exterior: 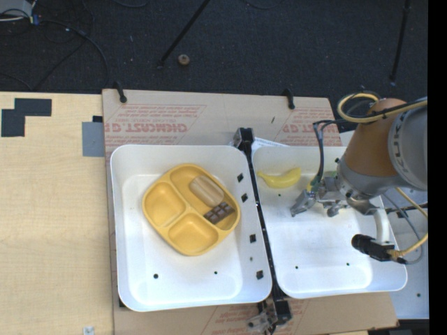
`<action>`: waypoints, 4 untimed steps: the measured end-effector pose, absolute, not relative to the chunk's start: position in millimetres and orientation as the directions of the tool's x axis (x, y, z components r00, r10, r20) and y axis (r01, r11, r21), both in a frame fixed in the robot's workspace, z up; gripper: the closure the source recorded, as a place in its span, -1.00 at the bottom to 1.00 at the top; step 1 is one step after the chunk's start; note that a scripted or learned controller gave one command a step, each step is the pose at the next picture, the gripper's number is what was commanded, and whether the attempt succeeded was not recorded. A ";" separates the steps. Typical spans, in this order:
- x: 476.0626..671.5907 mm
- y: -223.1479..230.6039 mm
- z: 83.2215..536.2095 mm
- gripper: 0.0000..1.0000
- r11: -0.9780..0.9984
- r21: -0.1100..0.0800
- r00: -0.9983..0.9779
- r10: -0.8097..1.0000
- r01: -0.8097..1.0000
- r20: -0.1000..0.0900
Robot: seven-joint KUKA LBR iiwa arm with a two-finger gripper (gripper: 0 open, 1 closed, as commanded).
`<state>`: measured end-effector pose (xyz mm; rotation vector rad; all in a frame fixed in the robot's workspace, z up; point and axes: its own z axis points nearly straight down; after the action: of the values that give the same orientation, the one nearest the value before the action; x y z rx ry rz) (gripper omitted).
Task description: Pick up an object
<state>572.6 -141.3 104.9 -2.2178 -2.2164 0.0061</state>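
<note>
My gripper [307,202] hung low over the right bin [328,271], just below and right of the banana [281,179], which lay near that bin's upper left corner, close to the divider [255,208]. From this slant I could not tell how the gripper was set, and nothing showed in its grasp.

The risk, as I judged it, was the banana's spot. It sat close to the bin's back wall and to the divider, so a descent a little off could have struck a wall or nudged the fruit aside instead of straddling it. It is curved and smooth, and it could have rolled or slipped out under a poor pinch. My cables [321,152] looped close above it and might have snagged.

The left bin [133,257] held a yellow tray [167,208] with a bread roll [207,189] and a dark bar [219,213] in its compartments, well apart from me. Both bins rested on cardboard [160,121] with a pale wooden bench [49,222] to the left. Beyond lay dark carpet [279,40] with stray wires.
</note>
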 end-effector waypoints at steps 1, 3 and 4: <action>572.0 -140.5 86.3 -1.00 -0.001 -0.005 0.001 1.000 1.000 0.001; 569.7 -138.0 141.0 1.00 0.000 0.000 0.000 1.000 1.000 0.000; 559.6 -138.2 192.6 1.00 0.000 0.000 0.000 1.000 1.000 0.000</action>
<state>559.6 -138.2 192.6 -2.2215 -2.2215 -0.0003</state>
